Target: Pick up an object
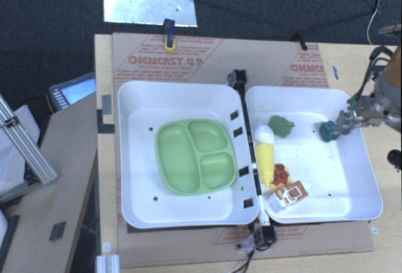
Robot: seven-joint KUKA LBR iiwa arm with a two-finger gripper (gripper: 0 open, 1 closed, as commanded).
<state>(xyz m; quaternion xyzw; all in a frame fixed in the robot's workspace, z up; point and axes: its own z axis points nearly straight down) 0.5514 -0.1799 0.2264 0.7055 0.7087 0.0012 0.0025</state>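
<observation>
The right bin (361,171) holds a green leafy toy (281,125), a yellow bottle with a white cap (264,155), a small red and orange piece (281,174) and an orange and white packet (289,193). My gripper (337,128) reaches in over the bin's right side from the right edge of the view. A small teal object (328,132) sits at the tips of its metal fingers, which are shut on it. The teal object is right of the green leafy toy and apart from the other things.
The left bin (135,140) holds a green divided plate (195,156). A black divider strip (245,140) runs between the two bins. Cardboard (207,58) lies under both bins. A yellow clamp (169,36) stands at the back.
</observation>
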